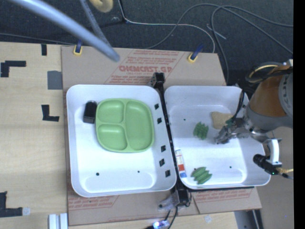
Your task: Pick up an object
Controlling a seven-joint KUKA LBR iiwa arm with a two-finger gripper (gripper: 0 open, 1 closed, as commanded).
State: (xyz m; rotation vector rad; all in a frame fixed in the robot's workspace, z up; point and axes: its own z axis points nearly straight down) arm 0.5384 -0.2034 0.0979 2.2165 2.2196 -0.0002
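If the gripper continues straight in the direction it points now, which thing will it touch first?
Probably the upper green piece: the gripper points left across the right bin toward it. Height is unclear, so it may pass above.

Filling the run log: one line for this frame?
arm: over right bin | pincer: low, near tan piece | green pieces: loose | left bin: green tray, black block

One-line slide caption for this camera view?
KUKA arm's gripper low in the right bin near a green item; green divided plate and black block in the left bin.

arm (274, 104): cut off at right | tan object (218, 119): partly hidden | jaws: state unclear
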